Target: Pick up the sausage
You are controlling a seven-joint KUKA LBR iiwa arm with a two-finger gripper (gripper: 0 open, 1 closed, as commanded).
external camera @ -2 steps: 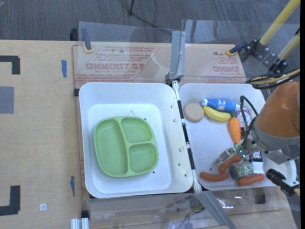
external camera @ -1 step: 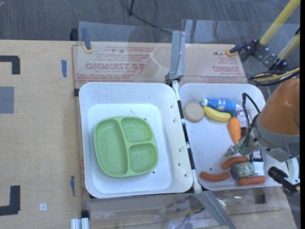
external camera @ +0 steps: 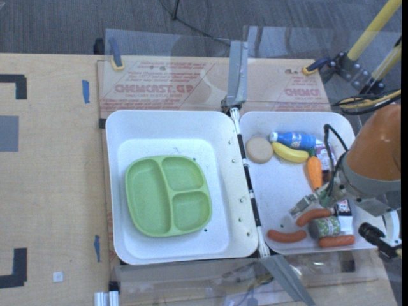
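Not there yet from my end: gripper (external camera: 305, 204) hangs low in the lower right of the frame, fingers narrow and holding nothing, just beside a sausage (external camera: 313, 216) that's lying in the right bin (external camera: 274, 190).

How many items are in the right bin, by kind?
Sausages: 3, one near the front edge, one by the pincer, one to the right
Banana: 1
Carrot: 1
Blue bottle: 1
Round tan cookie: 1
Small dark can: 1
Total: 8; more may be hidden under the arm.
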